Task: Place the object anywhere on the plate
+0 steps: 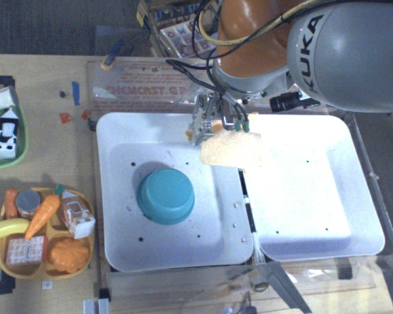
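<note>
grey kuka arm [354, 44], orange band, black-yellow cables.

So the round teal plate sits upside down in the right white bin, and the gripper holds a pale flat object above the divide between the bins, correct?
Not quite. The camera view shows the round teal plate in the left white bin, not the right one. The rest stands: the gripper holds the pale flat object above the divide between the bins.
</note>
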Robot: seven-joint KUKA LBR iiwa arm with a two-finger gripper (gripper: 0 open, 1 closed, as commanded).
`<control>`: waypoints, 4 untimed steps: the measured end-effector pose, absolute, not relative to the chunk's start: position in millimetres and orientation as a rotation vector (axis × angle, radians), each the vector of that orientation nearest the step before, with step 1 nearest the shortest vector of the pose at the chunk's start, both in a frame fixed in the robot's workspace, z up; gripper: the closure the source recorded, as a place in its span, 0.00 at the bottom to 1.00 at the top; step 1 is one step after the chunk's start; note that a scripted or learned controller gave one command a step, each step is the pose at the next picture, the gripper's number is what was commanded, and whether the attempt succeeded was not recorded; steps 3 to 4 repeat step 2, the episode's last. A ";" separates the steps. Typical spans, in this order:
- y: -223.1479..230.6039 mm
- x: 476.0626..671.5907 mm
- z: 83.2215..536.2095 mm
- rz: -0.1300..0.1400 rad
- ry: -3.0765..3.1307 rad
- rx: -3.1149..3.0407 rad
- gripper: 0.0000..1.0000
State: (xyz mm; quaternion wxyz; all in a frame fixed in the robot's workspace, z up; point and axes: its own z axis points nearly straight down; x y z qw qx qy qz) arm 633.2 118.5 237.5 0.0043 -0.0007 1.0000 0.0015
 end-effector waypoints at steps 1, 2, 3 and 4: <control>167.2 617.9 230.9 0.004 3.138 -0.003 1.00; 167.1 618.1 231.3 0.004 3.137 -0.003 0.00; 167.1 618.1 231.3 0.004 3.137 -0.003 0.00; 167.1 618.1 231.3 0.004 3.137 -0.003 0.00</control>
